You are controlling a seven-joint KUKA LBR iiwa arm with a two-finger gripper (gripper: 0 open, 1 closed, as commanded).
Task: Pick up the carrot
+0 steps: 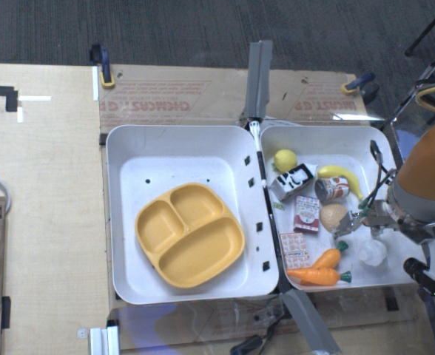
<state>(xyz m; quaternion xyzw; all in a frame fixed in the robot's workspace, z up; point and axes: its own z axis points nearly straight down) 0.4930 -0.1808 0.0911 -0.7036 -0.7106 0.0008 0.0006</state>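
Closing in on the carrot is my read of the step: it lies at the near edge of the right bin, a second carrot just above it. My gripper hangs near, up and to the right, whether released or clenched I cannot tell. Next I must drop lower-left. My arm enters tilted from the right.

Two orange plastic carrots with green stem ends lie on their sides, touching each other, at the near edge of the right white bin.
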